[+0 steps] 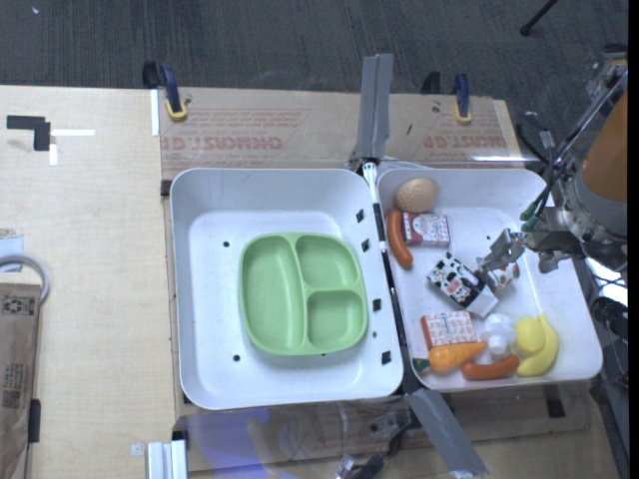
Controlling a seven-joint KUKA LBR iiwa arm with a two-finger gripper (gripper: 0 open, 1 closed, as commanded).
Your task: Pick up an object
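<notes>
The right bin (564,297) holds several toy foods. Among them are a brown egg-shaped piece (417,194), a red sausage (399,239), a red carton (430,230) and a black-and-white carton (454,279). Toward the front lie a small red-and-white box (445,327), a carrot (457,355), a second sausage (490,369), a white piece (498,333) and a banana (537,345). My gripper (504,259) hangs low over the right half of this bin. It is just right of the black-and-white carton, and a small red-and-white item (505,278) lies under its tip.
The left bin (200,267) holds a green divided plate (303,292). A grey divider post (375,108) stands behind the seam between the bins. The arm (599,198) reaches in from the right over the bin's far right rim. Cables lie at the right edge.
</notes>
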